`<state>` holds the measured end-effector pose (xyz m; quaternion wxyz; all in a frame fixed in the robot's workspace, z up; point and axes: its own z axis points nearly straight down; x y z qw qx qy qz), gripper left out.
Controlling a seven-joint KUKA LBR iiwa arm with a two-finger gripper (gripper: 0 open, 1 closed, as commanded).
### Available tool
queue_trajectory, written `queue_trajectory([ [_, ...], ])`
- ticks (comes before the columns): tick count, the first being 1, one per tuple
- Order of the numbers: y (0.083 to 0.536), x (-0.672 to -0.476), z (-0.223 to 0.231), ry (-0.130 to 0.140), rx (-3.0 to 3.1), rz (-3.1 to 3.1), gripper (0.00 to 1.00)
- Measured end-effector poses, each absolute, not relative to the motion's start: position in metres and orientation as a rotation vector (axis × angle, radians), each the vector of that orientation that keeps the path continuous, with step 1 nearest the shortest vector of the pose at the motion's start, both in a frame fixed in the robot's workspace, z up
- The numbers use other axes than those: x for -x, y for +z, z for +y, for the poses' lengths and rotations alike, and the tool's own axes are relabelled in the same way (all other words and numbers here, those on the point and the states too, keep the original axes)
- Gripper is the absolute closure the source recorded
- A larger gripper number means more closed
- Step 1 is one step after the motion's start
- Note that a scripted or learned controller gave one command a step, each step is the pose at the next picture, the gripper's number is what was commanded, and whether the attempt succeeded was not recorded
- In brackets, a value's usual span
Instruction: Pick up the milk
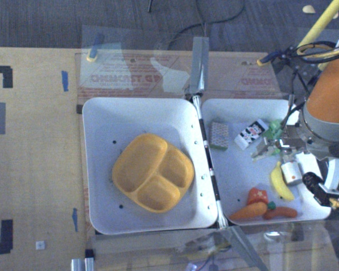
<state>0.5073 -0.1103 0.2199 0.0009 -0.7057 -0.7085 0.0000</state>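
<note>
Milk [251, 134] lying flat (tilted up-right)

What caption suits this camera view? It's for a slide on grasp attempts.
The arm's hand hovers in the right bin beside the milk carton; a yellow divided tray fills the left bin.

Smooth white plastic bins [101, 123], matt yellow plastic divided tray [152, 173], bench [34, 168] of flat matt wood-coloured board, glossy plastic banana [281, 184] and carrots [250, 212], printed milk carton [251, 133] with slight sheen, grey carpet-like floor [73, 10]
</note>
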Motion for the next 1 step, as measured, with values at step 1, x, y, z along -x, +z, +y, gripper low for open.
queue_trajectory([
  [1, 0.1996, -0.5748, -0.1086, -0.002, 2.3, -2.142, 0.0],
])
